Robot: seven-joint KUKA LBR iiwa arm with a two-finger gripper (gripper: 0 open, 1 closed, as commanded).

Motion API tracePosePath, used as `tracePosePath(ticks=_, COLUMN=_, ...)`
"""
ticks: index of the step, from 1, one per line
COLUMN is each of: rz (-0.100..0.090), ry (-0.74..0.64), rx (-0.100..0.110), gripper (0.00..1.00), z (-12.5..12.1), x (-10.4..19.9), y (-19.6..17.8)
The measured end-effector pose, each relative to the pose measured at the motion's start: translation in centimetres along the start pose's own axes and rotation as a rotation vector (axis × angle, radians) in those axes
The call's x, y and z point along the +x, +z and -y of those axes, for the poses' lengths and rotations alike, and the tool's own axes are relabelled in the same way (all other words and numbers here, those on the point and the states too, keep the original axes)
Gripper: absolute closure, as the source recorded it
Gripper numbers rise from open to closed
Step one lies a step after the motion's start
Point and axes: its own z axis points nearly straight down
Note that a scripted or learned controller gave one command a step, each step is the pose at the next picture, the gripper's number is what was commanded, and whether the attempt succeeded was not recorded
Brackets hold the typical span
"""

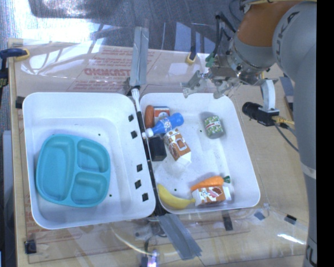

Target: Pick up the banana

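Looking down, we log the gripper (205, 89) spread wide and holding nothing, above the far rim of the right bin (242, 149). We list the banana (172, 198) at that bin's near edge, just left of a carrot (207, 182). Left bin (72, 113): teal divided tray (72, 171).

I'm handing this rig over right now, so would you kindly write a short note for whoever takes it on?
Gripper: open, holding nothing, hovering over the far rim of the right bin.
Banana: lying at the near edge of the right bin, close to the divider, just left of the carrot and the small carton.
Left bin: holds a blue divided tray.
Done: nothing yet; the banana is untouched.
Left: bring the gripper across the bin to the near edge, descend on the banana, close and lift. The neighbouring carton may crowd the grasp.
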Motion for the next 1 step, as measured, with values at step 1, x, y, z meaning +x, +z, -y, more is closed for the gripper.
tracePosePath(ticks=1, rz=-0.001, ry=-0.031, rx=0.001, gripper=0.00, z=9.63, x=0.96, y=6.80)
